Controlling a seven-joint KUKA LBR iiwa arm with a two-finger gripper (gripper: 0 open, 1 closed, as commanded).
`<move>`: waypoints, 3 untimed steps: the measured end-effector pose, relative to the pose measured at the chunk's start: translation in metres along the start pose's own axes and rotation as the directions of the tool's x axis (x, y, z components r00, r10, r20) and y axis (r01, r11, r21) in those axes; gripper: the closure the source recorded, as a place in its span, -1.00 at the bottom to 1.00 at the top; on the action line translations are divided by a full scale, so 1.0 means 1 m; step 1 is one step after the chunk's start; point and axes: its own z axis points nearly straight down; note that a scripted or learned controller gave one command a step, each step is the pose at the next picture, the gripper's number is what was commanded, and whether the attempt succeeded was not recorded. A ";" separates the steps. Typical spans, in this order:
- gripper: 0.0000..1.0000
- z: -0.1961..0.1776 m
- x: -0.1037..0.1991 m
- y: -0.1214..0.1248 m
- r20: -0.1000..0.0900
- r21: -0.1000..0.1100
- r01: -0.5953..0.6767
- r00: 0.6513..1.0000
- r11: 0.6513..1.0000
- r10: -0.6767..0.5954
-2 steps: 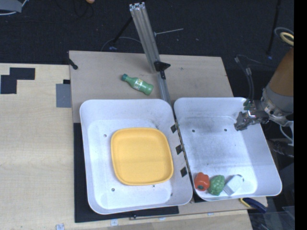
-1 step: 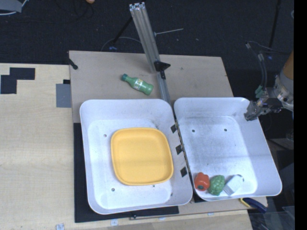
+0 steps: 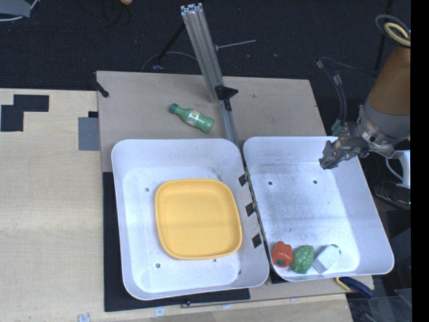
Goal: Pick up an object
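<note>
The gripper (image 3: 330,157) hangs over the right bin's (image 3: 375,233) far edge; whether its jaws are apart cannot be told. Well below them, a red pepper (image 3: 282,253), green item (image 3: 303,258) and white block (image 3: 326,257) lie untouched.

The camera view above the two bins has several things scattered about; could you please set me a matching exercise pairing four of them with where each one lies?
Things:
1. square yellow plastic plate
2. small green plastic bottle
3. red-orange toy pepper
4. two-finger gripper

Places:
A. on the bench board behind the bins, lying on its side
B. over the far right edge of the right white bin
C. in the near corner of the right white bin, next to a green toy vegetable
D. flat in the middle of the left white bin

Pairs: 1-D, 2-A, 3-C, 4-B
</note>
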 end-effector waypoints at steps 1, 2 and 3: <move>1.00 0.011 0.052 0.004 0.000 0.000 0.000 1.000 1.000 0.000; 1.00 0.002 0.097 0.006 0.001 -0.001 0.000 1.000 1.000 0.000; 1.00 0.007 0.150 0.018 0.001 0.000 0.000 1.000 1.000 0.000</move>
